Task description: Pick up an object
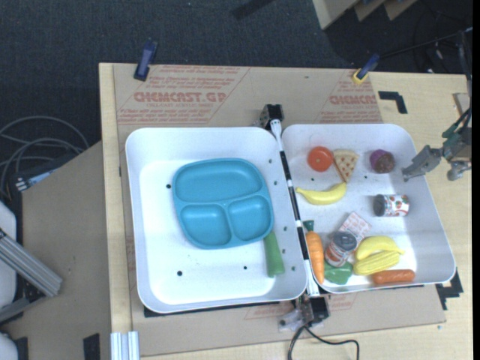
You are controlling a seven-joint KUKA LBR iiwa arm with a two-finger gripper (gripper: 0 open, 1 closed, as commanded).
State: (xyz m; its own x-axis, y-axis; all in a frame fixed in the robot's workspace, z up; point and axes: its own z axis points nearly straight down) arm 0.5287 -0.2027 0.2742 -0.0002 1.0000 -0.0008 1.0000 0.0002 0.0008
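From my seat, furthest from the end effector [435,163], lies the left bin [150,201], carrying one blue divided tray [221,203] and one green cucumber-like piece [273,253] leaning against the wall it shares with the right bin [435,223]. Across that divider, closer to the end effector, I count one carrot [315,255] along the wall, one red tomato [320,159], one wedge-shaped slice [345,165], one lone yellow banana [324,194], a small round tin [344,242] beside a pinkish wrapper [353,223], something green [337,275] beneath the tin, a bunch of yellow bananas [379,253], and one orange-red sausage-like piece [392,277]. Nearest the end effector are one dark purple round fruit [382,160] and one small can [391,205] lying on its side, both just inside the rim from it. The end effector hangs at the right bin's far right edge, above the rim, and I cannot tell how its fingers stand. I would go for the can: it looks stiff and light, likely slick and prone to roll, so I would close across its round body at mid-length. The purple fruit looks hard and smooth and might squirt out of a pinch.
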